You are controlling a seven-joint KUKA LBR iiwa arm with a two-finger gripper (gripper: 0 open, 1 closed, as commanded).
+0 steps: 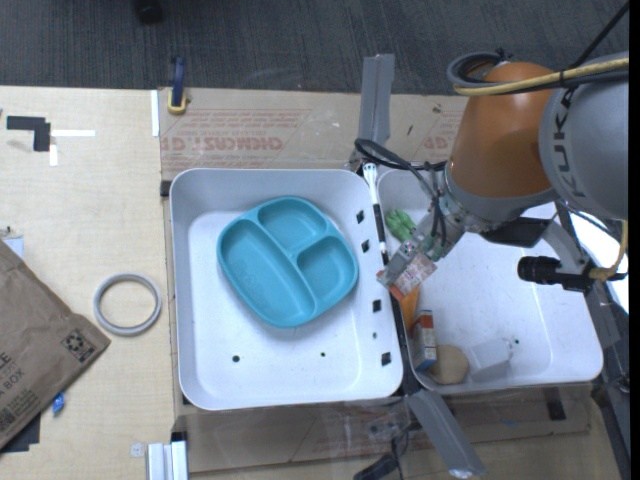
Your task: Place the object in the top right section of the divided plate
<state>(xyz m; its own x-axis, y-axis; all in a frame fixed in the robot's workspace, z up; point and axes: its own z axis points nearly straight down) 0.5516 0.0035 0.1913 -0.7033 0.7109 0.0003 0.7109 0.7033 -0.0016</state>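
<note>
One blue divided plate [288,260] lay in the left bin [200,368]. To its right, over the wall between the bins, the fingers [408,268] gripped a small orange-and-white packet [405,278], so the top right section [327,265] lay just leftward.

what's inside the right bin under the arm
In the right bin lie a tan roundish item, a small red-labelled packet, a clear piece and something green. The arm covers the bin's far end.
</note>
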